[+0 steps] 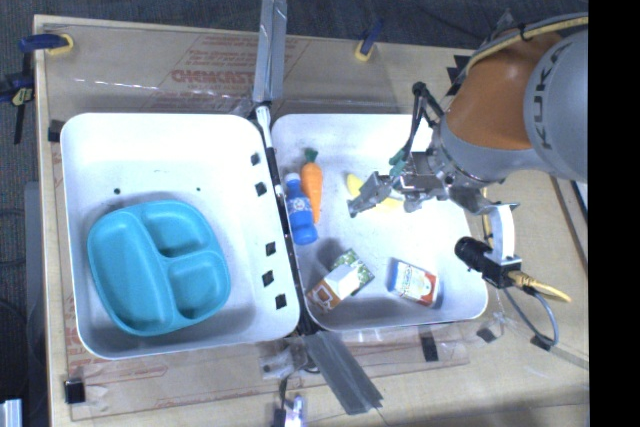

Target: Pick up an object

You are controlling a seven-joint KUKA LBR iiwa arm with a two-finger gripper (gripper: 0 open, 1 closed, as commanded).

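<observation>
A: What is seen on the table (120,55)?

B: Two shallow white bins with rounded corners are set side by side. In the left bin (110,150) a smooth blue plastic tray (158,265) divided into three compartments is laid toward the near left corner.

A: And in the right bin (345,135)?

B: A tapered orange carrot (312,188) with a green top is placed near the dividing wall, with a blue bottle (299,213) lying just beside it on its left. Closer to the front wall two small cartons are found: a brown and green carton (341,279), tilted, and a white and red carton (412,281) to its right, apart from it. A small yellow object (356,185) is partly hidden beside the gripper.

A: Where is the gripper (362,203)?

B: It is held low over the middle of the right bin, carried by the grey arm (520,110) with its glossy orange band. Nothing can be made out between the jaws, and whether they are spread or pressed together cannot be told
</observation>
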